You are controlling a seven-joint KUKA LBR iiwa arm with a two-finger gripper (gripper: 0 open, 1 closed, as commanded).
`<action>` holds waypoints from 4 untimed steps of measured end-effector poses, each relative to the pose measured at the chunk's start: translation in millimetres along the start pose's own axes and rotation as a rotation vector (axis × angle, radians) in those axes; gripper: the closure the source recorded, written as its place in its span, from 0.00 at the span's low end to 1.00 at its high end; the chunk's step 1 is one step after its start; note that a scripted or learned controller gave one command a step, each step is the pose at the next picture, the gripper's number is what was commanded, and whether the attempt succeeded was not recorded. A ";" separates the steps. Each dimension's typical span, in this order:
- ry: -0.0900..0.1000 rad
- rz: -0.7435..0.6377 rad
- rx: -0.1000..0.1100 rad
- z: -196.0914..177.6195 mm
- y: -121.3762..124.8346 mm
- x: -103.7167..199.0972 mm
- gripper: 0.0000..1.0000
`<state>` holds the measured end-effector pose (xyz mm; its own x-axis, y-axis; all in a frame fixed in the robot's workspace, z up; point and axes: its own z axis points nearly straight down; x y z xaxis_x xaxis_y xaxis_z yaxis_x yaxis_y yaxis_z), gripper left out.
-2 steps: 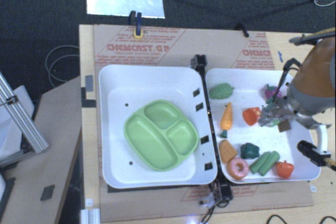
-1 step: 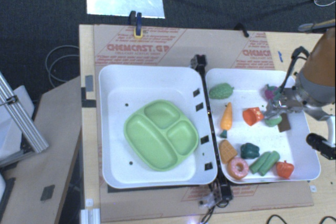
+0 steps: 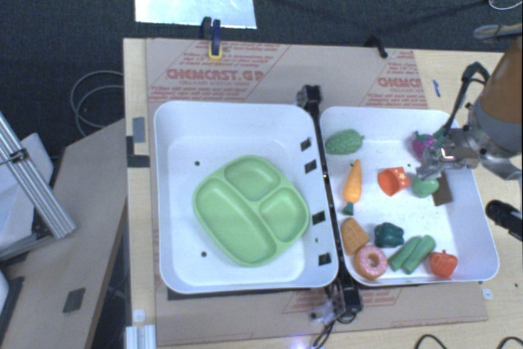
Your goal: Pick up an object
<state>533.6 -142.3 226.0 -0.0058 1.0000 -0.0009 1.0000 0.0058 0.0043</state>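
My gripper [image 3: 435,166] hangs low over the right side of the right bin [image 3: 482,237]. It sits between a purple toy [image 3: 422,145] just behind it and a small green toy [image 3: 425,189] just in front of it. A brown piece [image 3: 444,193] lies beside the green toy. A red pepper [image 3: 391,180] rests a little to the gripper's left. Further left lie an orange carrot [image 3: 353,181] and a leafy green vegetable [image 3: 344,141]. I see nothing clearly held.
The front of the right bin holds a pink donut [image 3: 372,261], an orange wedge [image 3: 354,234], a dark green pepper [image 3: 389,234], green pods [image 3: 413,252] and a red tomato [image 3: 444,262]. The left bin [image 3: 176,143] carries a green divided plate [image 3: 251,208].
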 end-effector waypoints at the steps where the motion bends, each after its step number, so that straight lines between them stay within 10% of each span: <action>1: 0.003 -0.003 0.005 6.9 -23.4 55.9 1.00; 2: 0.004 -0.005 0.005 5.5 -43.2 115.9 1.00; 4: 0.001 0.004 0.002 -7.7 -41.3 106.5 1.00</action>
<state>491.6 -36.0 233.4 -0.0013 1.0000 0.0000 1.0000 0.0013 0.0023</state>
